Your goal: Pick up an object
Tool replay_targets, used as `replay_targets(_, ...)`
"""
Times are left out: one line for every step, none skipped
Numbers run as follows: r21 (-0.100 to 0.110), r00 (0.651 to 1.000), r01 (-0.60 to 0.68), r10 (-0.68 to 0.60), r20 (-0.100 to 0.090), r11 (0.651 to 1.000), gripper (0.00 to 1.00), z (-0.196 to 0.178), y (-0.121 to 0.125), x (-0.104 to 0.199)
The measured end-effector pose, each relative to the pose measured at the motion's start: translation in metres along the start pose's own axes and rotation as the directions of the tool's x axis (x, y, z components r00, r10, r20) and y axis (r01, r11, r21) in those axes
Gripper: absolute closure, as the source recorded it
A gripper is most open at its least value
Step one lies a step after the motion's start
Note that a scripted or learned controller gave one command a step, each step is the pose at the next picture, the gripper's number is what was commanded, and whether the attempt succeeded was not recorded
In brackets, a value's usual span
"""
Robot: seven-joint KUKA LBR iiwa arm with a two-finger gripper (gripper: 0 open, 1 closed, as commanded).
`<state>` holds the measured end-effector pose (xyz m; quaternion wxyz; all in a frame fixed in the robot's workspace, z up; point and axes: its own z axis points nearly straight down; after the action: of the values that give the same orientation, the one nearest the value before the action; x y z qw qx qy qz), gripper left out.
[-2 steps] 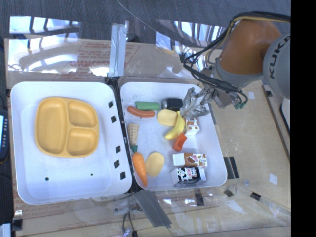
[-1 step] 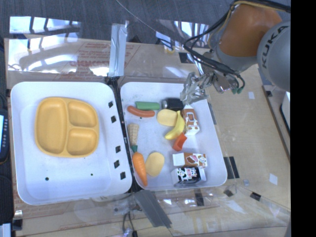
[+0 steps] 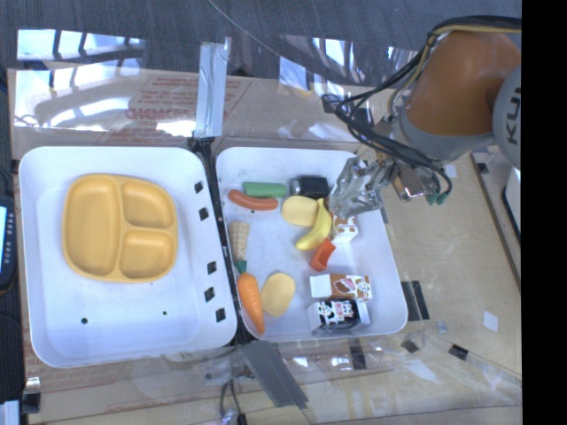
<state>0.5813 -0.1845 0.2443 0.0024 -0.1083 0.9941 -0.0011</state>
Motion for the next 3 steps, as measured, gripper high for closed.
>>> replay_targets(-0.003, 1.0, -0.024, 0.024, 0.0, 1.0, 1.0, -0.005, 0.077, -0.052)
replay_targets(-0.002, 0.985, -0.174, 0.174, -0.005, 0.985, 1.0, 0.039, 0.102, 0.03)
replay_targets(0.001, 1.0, -0.005, 0.005, -0.003, 1.0, 1.0, 0.038, -0.012, 0.083)
